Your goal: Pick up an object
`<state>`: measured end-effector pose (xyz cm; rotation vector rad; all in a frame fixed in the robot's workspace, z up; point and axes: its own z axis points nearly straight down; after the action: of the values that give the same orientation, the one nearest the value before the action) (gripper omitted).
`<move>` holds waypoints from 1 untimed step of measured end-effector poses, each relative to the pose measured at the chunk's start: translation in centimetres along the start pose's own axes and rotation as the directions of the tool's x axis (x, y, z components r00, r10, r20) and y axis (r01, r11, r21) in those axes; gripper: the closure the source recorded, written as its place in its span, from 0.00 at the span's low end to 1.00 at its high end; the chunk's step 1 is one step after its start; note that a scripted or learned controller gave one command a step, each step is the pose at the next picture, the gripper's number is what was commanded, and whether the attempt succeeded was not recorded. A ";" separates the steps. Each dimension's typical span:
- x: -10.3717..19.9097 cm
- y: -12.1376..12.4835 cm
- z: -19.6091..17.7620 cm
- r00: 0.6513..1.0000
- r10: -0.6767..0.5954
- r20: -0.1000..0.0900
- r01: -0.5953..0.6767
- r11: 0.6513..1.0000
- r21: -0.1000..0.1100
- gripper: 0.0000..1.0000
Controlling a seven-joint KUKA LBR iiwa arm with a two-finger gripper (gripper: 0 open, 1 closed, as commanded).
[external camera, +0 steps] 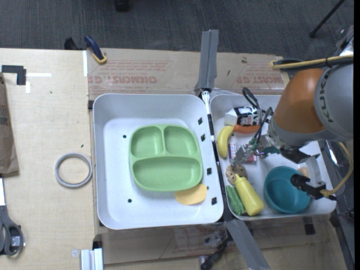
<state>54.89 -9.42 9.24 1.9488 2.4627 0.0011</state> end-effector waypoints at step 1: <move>-3.2 5.4 0.1 0.996 0.088 0.000 -0.088 0.996 0.001 0.00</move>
<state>60.92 -11.27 9.18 2.0563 2.3746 -0.0008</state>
